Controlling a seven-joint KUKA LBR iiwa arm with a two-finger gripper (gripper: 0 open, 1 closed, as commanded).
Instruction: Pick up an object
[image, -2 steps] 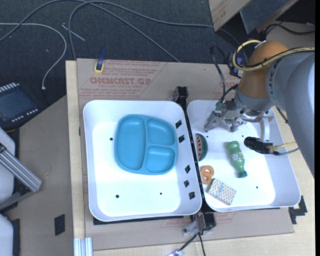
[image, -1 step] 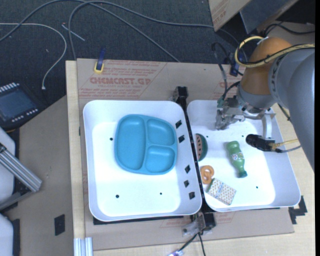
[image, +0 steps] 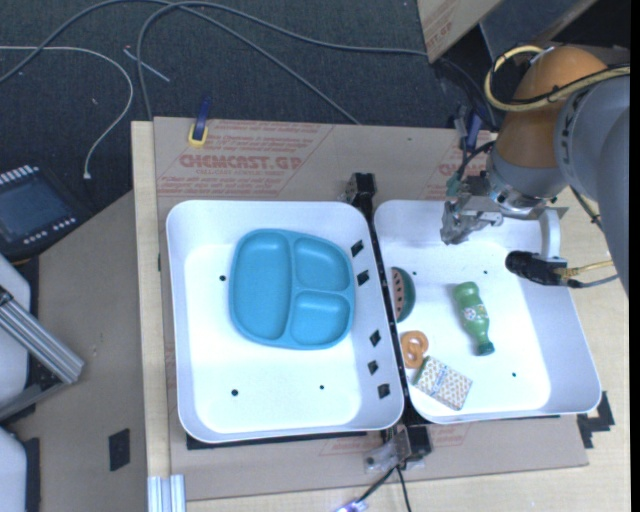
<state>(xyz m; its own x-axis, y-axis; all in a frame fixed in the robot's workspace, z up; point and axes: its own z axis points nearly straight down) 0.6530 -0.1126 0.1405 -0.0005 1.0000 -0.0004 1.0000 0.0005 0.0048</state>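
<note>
Lying in right bin: one bottle, one pretzel.

A light blue divided plate lies in the white left bin. In the white right bin: a green bottle, at its 8 o'clock an orange-brown pretzel, a checked tan-and-white packet, and a red-and-green watermelon slice.

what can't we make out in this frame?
- Gripper: too small and dark in the camera view to tell how the jaws stand.
- Watermelon slice: part hidden by the bins' divider.
- Patterned packet: print too small to read.
- Arm: cut off by the right edge.
</note>
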